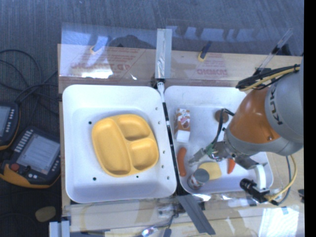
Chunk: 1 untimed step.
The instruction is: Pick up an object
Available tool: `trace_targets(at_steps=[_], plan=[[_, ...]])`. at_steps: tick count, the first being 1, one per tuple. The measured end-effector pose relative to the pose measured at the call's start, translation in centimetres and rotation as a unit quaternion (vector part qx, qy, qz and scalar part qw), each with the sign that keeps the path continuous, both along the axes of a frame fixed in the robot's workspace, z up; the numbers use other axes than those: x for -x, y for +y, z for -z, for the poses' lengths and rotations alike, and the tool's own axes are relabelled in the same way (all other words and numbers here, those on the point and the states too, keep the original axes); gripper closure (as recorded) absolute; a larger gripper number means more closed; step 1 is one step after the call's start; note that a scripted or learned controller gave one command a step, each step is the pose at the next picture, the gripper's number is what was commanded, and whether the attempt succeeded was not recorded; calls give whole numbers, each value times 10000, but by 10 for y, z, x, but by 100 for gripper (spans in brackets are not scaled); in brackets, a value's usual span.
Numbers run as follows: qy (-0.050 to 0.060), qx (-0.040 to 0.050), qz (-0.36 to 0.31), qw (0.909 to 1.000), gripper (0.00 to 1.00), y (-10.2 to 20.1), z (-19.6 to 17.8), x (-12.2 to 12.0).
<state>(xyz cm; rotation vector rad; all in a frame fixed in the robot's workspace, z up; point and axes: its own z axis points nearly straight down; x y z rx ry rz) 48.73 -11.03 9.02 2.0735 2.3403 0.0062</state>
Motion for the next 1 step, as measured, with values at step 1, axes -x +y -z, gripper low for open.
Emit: trace_targets(at_steps=[1], plan=[[-2, -27, -12, 10000, 100, 2, -10, -1]])
